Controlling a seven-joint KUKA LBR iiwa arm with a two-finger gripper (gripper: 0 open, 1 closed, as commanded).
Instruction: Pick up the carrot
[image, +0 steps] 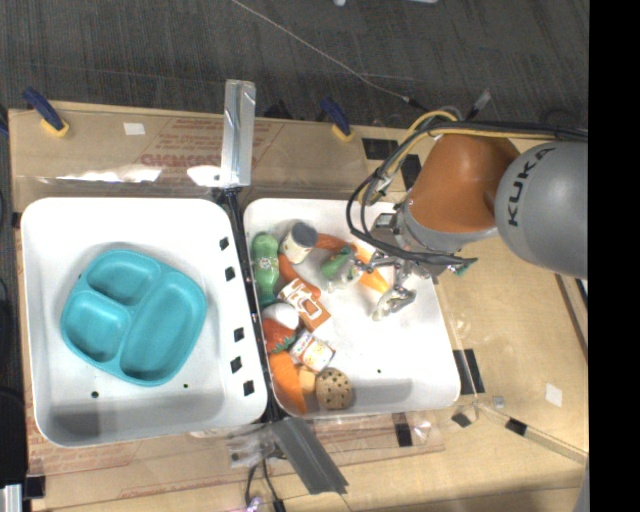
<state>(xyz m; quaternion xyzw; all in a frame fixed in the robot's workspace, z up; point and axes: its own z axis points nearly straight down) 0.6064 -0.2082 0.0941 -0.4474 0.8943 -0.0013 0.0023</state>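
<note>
Carrot (372, 280), most likely the orange piece in the upper middle of the right bin (425, 390), just beside a green piece (337, 265); hard to be sure, being blurred and partly under the wrist. Gripper (398, 297) low over the bin floor, just beside that orange piece on the arm's side, touching or almost touching it. Open or closed: not possible to tell from above. Nothing seen held.

Risks from here, as a judgement only. Closing beside the carrot and not around it, because of standing a little off to one side: then only air, or a push toward the crowded pile along the wall next to the other bin. Catching the green piece together with it, lying so close. Mistaking another orange thing, such as the lump (284, 375) near the cookie (334, 390), for the target. Slipping out on lifting, if pinched at a tapered end.
</note>
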